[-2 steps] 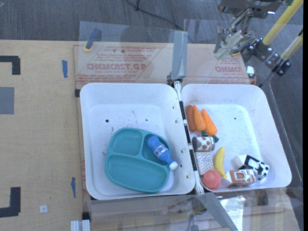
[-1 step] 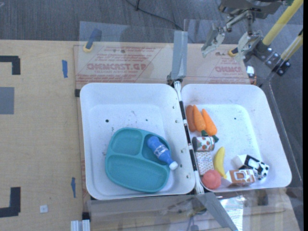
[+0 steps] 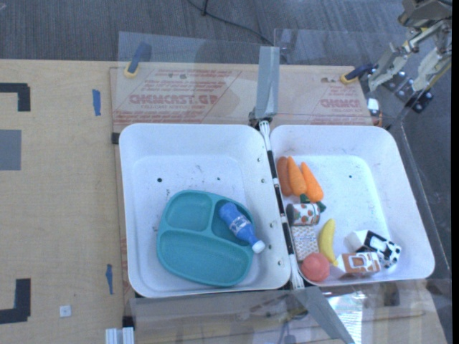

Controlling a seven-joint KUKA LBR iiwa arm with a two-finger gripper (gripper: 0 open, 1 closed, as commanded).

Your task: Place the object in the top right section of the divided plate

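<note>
A teal divided plate [image 3: 197,253] lies in the left bin [image 3: 143,163]. A small blue bottle [image 3: 239,225] with a white cap lies tilted in the plate's top right section, its cap pointing toward the plate's right rim. My gripper [image 3: 403,61] hangs off the bench at the far upper right, beyond the right bin [image 3: 373,156] and well away from the plate and bottle. Nothing shows in its grasp.
The right bin holds two orange carrots [image 3: 297,178], a small can [image 3: 305,213], a banana [image 3: 327,239], a red ball [image 3: 315,267], an orange carton [image 3: 361,263] and a black-and-white toy [image 3: 384,249]. A grey divider post [image 3: 267,84] stands behind the bins.
</note>
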